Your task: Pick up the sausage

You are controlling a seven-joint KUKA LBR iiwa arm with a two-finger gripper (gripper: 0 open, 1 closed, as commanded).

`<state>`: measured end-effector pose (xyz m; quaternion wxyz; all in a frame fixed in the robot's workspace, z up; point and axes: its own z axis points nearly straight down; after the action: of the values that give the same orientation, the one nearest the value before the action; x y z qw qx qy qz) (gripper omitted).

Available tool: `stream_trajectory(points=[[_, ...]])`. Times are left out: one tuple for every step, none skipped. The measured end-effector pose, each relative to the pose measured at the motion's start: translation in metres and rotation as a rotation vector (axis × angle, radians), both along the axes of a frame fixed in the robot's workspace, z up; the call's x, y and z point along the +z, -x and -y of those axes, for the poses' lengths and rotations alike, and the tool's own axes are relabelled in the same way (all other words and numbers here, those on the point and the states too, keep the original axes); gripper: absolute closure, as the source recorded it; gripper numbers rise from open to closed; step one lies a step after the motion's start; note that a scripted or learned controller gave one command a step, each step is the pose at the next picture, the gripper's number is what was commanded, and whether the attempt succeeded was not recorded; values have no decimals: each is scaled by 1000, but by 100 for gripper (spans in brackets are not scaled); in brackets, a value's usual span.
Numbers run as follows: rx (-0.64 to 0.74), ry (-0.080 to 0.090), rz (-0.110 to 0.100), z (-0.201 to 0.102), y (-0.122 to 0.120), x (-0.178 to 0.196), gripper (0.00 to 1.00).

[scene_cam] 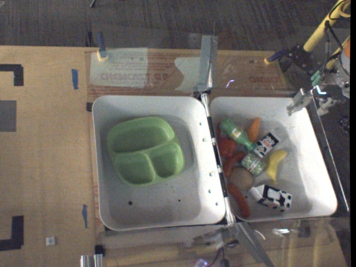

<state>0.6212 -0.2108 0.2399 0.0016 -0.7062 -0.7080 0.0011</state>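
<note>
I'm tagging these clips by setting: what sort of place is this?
Likely a robotics lab bench. Two white bins sit side by side on a board marked with blue tape, toy food such as a sausage lies in the right one, and a gripper reaches in.

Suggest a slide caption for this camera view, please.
Gripper above right bin's far corner; sausage lies untouched.

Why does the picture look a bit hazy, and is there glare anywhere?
In the camera view: soft overall focus; small toys in the right white bin blur together, so the reddish-brown sausage has fuzzy edges; bright glare streaks on the clear sheet along the bottom; gentle shadow around the green divided tray.
</note>
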Motion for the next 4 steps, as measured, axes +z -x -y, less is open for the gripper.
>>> stream_trajectory(points=[[-121, 4, 20, -51, 40, -125, 0], [-108, 5, 24, -81, -41, -147, 0], [-104, 7, 23, -82, -42, -139, 100], [-157, 2, 2, -140, -47, -13, 100]])
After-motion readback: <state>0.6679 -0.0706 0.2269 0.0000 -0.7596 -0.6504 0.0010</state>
